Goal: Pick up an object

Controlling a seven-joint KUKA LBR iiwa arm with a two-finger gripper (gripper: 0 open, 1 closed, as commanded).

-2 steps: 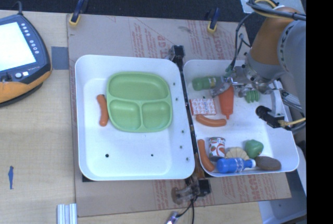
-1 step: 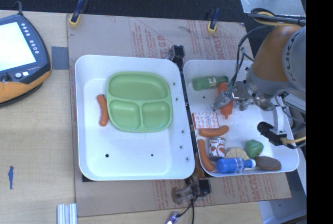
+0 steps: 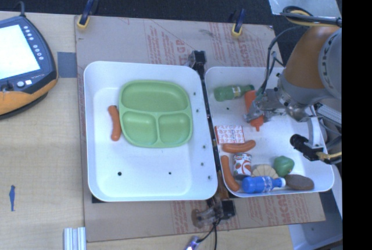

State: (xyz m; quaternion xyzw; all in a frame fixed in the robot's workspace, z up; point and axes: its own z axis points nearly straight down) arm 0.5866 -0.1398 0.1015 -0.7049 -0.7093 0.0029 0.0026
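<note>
A green divided plate (image 3: 156,113) and a hot dog (image 3: 115,122) lie in the left bin (image 3: 145,185), while in the right bin (image 3: 273,132) the pincer (image 3: 257,117) grips an orange carrot (image 3: 251,104) beside a green bottle (image 3: 232,92).

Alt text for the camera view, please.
The gripper hangs over an orange carrot in the right bin, beside a green bottle and other toy food. The left bin holds a green tray and a sausage.
</note>
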